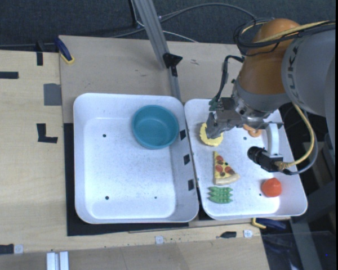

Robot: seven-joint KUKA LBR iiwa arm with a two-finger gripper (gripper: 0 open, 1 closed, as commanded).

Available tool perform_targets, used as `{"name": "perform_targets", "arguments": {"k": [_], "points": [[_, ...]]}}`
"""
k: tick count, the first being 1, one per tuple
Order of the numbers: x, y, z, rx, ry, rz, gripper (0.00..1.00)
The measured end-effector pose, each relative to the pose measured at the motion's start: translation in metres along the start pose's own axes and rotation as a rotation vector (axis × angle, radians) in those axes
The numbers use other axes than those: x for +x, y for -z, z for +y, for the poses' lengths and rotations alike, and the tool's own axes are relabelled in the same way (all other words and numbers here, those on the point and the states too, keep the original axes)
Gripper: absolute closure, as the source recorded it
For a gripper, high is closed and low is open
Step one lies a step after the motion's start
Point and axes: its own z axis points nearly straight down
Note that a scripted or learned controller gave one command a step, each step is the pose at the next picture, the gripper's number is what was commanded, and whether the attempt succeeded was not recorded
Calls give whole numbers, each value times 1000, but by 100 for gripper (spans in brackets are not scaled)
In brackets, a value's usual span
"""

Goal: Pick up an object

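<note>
I have the gripper [213, 129] down in the right bin [290, 207], its dark fingers planted on the near edge of a yellow round piece [209, 137] that lies just inside the bin's left wall. I cannot tell from this slant whether the fingers are apart or closed, or whether they actually grip the piece; they cover its upper part and only its lower rim shows. Taking the yellow piece as my mark: a pizza slice [223, 169] lies flat just below it, point toward it, and a green pea pod [220, 194] lies below the slice, close to the bin's near rim. A red tomato-like thing [271, 187] sits well off to the lower right of the yellow piece, near the far corner. An orange bit [252, 131] peeks out to the right of it, mostly hidden by the wrist. To the left of the yellow piece, past the wall, is the left bin [118, 196], with a blue bowl [155, 126] upright in its upper right part.
</note>
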Motion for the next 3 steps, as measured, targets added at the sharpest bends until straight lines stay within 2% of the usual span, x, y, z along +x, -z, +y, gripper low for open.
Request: {"name": "perform_targets", "arguments": {"k": [1,2,3], "points": [[58,-5,-6,2,2,0,100],[103,-15,-20,1,0,-1,100],[129,2,-32,0,-1,0,100]]}}
